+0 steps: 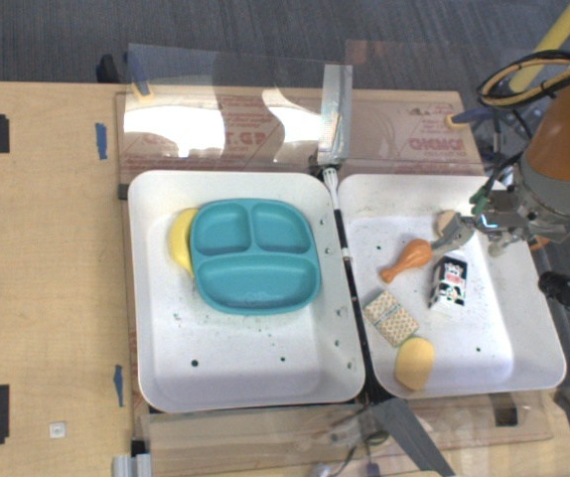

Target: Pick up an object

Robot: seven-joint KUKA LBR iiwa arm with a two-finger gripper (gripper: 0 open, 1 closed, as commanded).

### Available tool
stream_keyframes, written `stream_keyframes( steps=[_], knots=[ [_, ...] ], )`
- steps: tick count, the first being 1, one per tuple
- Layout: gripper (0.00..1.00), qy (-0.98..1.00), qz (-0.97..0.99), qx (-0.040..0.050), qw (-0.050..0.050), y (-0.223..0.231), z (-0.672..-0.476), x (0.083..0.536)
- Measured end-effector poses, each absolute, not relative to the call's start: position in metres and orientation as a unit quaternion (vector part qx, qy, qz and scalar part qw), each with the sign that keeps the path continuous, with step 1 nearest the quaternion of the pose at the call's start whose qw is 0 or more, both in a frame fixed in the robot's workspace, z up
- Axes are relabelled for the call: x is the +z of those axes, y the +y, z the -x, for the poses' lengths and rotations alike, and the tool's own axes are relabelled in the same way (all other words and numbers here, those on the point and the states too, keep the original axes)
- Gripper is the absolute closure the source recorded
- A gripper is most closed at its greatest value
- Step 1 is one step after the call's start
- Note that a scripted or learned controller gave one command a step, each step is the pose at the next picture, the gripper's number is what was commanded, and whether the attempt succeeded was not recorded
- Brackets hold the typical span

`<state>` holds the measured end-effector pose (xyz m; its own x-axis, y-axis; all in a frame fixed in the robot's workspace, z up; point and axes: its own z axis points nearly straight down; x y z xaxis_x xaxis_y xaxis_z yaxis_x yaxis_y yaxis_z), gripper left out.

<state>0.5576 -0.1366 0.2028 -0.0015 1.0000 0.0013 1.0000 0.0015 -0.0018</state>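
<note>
My gripper (pixel 479 237) hangs over the upper right part of the right bin (pixel 533 366), fingers spread open with nothing between them. Just below and left of it lies a small black-and-white object (pixel 450 282). An orange toy drumstick (pixel 407 259) lies to the gripper's left. Nearer the front are a patterned beige block (pixel 391 319) and a yellow-orange rounded object (pixel 414 362).
The left bin (pixel 166 366) holds a teal divided plate (pixel 255 255) with a yellow object (pixel 178 237) tucked under its left edge. A clear panel and metal post (pixel 335 117) stand behind the bins. Cables (pixel 523 78) loop at the arm's upper right.
</note>
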Motion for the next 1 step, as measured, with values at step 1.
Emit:
stream_keyframes(
  steps=[1],
  knots=[
    [0.0, -0.587, 0.81, -0.0016, -0.001, -0.1546, -0.5382, 0.0869]
  ],
)
